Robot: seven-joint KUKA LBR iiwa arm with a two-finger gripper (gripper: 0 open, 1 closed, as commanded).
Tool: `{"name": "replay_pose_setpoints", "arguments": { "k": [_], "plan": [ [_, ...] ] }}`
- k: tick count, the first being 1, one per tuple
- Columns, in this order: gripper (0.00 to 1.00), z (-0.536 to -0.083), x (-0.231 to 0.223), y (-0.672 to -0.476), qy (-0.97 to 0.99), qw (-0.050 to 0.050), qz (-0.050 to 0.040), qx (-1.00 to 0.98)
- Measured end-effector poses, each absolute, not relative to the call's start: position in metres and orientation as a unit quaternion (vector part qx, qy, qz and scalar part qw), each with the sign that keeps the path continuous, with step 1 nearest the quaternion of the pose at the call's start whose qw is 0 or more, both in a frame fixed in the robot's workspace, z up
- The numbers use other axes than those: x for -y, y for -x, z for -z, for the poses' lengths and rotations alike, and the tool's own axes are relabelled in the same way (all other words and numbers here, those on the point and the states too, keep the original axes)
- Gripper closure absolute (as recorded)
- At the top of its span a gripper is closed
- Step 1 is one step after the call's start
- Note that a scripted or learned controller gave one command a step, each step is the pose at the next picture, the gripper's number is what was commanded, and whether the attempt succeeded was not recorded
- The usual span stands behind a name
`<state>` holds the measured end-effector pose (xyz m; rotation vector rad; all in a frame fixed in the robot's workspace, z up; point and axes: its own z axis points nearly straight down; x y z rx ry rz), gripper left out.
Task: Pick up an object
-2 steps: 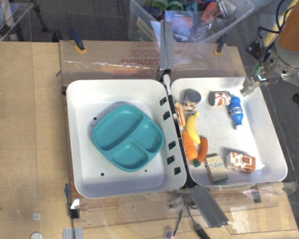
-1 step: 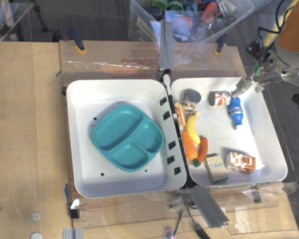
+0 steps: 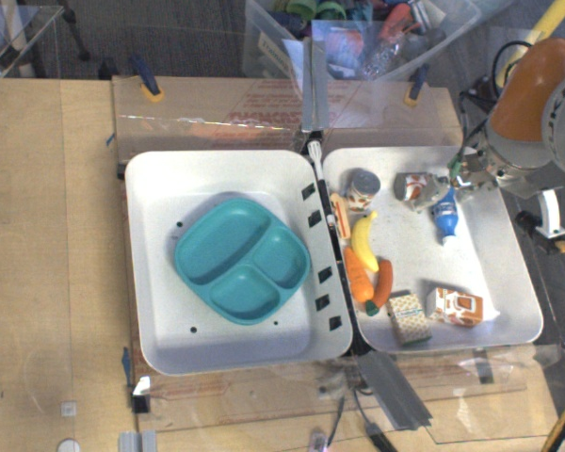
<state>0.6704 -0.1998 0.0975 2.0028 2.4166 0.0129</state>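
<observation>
Overhead at right bin's (image 3: 518,281) far edge: pincer (image 3: 457,179) low beside a small red-and-white item (image 3: 412,188); open or clenched, cannot tell. Just below, blue toy (image 3: 444,220). Banana (image 3: 363,240), carrot (image 3: 359,279), can (image 3: 362,186) along divider. Teal divided plate (image 3: 242,259) in left bin (image 3: 151,252).

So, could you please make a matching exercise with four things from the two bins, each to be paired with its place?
Things:
1. teal plate
2. banana
3. blue object
4. small can

Places:
A. right bin, far left corner
B. left bin, in the middle
C. right bin, far side, near the arm
D. right bin, beside the divider, above the carrot

Pairs: 1-B, 2-D, 3-C, 4-A
</observation>
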Motion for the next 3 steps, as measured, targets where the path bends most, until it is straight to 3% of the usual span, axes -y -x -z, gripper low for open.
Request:
{"name": "replay_pose_setpoints", "arguments": {
  "k": [1, 2, 3],
  "plan": [
    [1.00, -0.107, 0.201, -0.671, -0.638, 0.003, -0.0025, -0.770],
    [1.00, -0.205, 0.169, -0.668, -0.671, 0.001, -0.0004, -0.742],
    [1.00, -0.216, 0.100, -0.667, -0.688, -0.001, -0.0001, -0.726]
  ]
}}
